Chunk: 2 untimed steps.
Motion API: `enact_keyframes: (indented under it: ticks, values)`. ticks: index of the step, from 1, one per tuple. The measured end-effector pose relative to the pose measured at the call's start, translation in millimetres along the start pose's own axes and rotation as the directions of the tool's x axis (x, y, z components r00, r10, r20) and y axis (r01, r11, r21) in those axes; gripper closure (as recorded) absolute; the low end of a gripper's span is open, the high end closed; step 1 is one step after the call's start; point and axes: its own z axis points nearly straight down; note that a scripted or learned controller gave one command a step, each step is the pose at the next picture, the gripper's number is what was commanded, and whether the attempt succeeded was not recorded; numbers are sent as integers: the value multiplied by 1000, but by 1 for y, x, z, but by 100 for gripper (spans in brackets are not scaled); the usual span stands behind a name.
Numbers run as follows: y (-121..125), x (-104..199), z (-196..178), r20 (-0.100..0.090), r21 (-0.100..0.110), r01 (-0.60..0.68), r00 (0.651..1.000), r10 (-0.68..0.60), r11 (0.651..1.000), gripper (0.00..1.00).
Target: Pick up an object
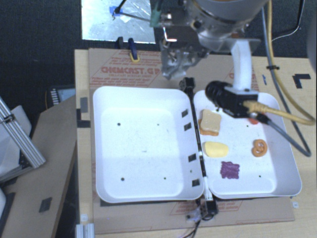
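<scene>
— Gripper? 
— Above the bins' far edge, over the bench; grasp state impossible to tell. 
— Objects? 
— In the right bin: bread slice, yellow piece, purple grapes, pretzel.

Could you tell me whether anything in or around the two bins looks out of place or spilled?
Nothing stands out. The bread slice, yellow piece, pretzel and purple grapes lie apart inside the right bin, none spilled over its rim.
</scene>
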Motion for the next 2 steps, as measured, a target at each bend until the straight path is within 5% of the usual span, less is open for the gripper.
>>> enact_keyframes:
  ticks: [1, 2]
  values:
    - [0, 1, -11, -1, -1, 6, 1000, -6, 1000, 100]
    - [0, 1, -11, -1, -1, 8, 1000, -8, 1000, 0]
